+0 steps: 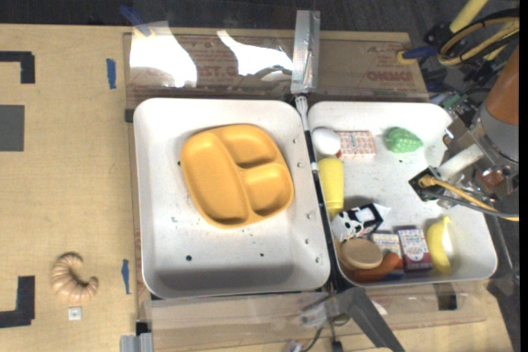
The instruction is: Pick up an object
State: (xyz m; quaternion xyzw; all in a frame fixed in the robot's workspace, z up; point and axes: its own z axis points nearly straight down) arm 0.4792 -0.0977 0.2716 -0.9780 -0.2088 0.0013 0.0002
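Observation:
The right bin (pixel 388 115) holds several small things. At the back lie a white egg-shaped piece (pixel 326 141), a pink-patterned little box (pixel 357 144) and a green lump (pixel 403 139). A yellow cylinder (pixel 332 184) lies along the left wall, and a black-and-white cow toy (pixel 360 218) sits below it. Along the front wall are a brown round piece (pixel 361 254), two small boxes (pixel 412 247) and a yellow fruit-like piece (pixel 440 243). My gripper (pixel 477 177) hangs over the bin's right edge, above and to the right of the yellow fruit-like piece. Nothing shows between its fingers.
The left bin (pixel 157 202) carries an orange-yellow divided plate (pixel 237 174). A tan croissant-like toy (pixel 74 276) lies on the bench at the far left. A metal divider (pixel 304 53) stands behind the two bins. The grey arm (pixel 505 107) comes in from the right.

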